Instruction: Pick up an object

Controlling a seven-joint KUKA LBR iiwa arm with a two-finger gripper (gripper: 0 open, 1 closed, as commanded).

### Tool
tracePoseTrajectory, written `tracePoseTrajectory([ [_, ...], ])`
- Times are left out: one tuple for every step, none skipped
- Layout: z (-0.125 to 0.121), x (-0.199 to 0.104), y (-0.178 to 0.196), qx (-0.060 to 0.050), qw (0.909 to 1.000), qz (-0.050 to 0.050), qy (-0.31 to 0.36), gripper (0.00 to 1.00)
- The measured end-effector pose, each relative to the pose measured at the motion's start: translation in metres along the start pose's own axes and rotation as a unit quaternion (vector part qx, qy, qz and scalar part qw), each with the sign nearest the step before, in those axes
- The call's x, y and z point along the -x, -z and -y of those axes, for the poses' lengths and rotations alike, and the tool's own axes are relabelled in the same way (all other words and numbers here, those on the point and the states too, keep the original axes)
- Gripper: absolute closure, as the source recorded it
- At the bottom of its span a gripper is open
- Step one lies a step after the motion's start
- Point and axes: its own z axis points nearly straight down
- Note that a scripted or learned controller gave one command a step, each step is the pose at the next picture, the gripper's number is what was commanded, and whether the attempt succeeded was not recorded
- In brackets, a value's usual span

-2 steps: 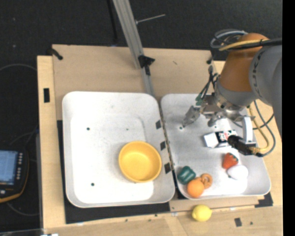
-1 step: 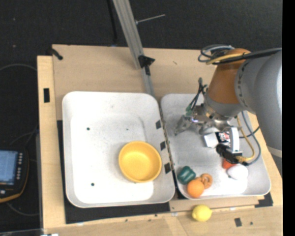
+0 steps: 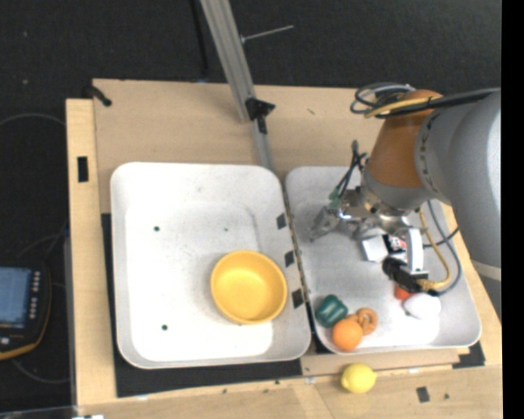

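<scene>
Fruit and small toys lie clustered in the right bin [image 3: 332, 190], toward its near edge: an orange ball [image 3: 347, 334], a smaller orange piece [image 3: 366, 319] touching it, a dark green block [image 3: 330, 307] just beside them nearer the yellow bowl [image 3: 247, 286], and a white and red item [image 3: 419, 305] on the far side of the ball from the bowl. The bowl itself sits in the left bin [image 3: 157, 199], close to the divider. A lemon [image 3: 358, 378] rests outside the bins, on the bench just below the orange ball.

The gripper [image 3: 327, 223] hangs over the bare floor of the right bin, apart from the cluster; whether it is apart or together cannot be told from this slant, and nothing is seen in it.

The orange ball looks light, rigid and smooth, so it would likely roll or squirt out unless taken squarely across its middle. The green block, flatter-sided, probably offers the surer hold. The bowl seems stiff and light, best pinched at its rim.
</scene>
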Motion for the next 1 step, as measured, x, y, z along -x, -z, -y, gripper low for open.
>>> tracePoseTrajectory([
  [-0.001, -0.0001, 0.0115, 0.002, 1.0, -0.001, -0.003, 1.0],
])
